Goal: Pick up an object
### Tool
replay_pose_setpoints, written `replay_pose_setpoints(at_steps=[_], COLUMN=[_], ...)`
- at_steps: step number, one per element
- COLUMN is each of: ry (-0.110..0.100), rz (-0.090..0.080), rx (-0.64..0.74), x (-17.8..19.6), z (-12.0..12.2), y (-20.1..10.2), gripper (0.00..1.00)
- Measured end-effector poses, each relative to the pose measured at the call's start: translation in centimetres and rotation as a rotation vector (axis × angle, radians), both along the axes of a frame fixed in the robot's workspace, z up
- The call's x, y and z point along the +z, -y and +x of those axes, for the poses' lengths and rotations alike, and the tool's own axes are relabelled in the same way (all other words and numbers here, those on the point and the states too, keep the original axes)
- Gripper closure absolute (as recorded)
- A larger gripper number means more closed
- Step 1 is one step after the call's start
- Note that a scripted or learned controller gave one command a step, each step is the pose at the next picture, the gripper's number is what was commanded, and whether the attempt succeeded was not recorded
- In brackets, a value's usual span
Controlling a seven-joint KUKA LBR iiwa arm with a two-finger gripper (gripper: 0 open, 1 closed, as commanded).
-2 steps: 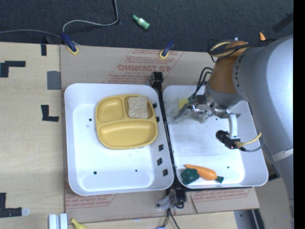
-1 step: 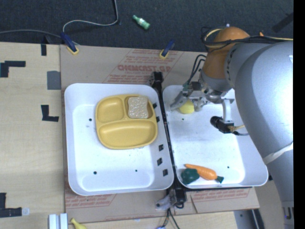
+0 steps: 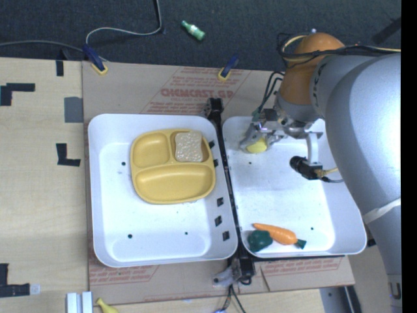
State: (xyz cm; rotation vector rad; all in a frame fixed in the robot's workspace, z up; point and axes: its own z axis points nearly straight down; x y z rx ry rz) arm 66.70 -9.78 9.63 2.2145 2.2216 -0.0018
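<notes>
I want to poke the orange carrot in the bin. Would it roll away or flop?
The carrot looks like a smooth, rounded toy, so it would probably stay stiff rather than flop. Its tapered shape might roll in a curve. It lies against a green thing, which could block it that way.

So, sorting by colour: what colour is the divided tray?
Yellow tray, clearest in the camera view.

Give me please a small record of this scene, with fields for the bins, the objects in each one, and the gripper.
left bin: holds a yellow divided plate
plate content: a beige textured piece in its upper right compartment
right bin: holds a yellow object near the top left corner, a toy carrot and a dark green object near the bottom edge
gripper: down in the right bin, right at the yellow object
grasp: cannot tell
outside the bins: a small green item on the dark floor
</notes>
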Motion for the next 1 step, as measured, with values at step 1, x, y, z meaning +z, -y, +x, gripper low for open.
replay_pose_setpoints(at_steps=[1], ry=[-0.002], rz=[0.004], rx=[-0.001], x=[8.81], z=[-11.0], y=[-5.15], gripper=[1.0])
